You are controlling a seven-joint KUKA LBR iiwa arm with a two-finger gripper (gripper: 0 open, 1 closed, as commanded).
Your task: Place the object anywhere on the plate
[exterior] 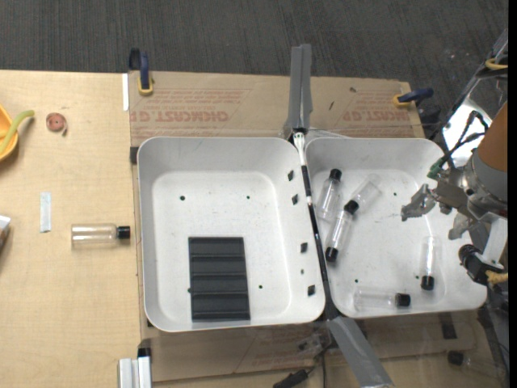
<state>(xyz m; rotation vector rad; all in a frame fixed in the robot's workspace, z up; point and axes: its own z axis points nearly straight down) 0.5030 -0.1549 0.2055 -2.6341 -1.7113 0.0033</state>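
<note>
Here, vials [340, 226] well left of gripper [436, 207]

The left shallow white bin [153, 241] has wide free floor across its far half and down both sides; its one obstacle is the dark ribbed rectangular plate [218, 278] lying flat at the near middle. The right shallow white bin [380, 150] is more crowded: three clear plastic vials with black caps [339, 229] lie clustered at its left, two more [426, 262] near its right corner. The grey metal hand [436, 207] hangs over the right rim, leaving open floor mid-bin.
</note>
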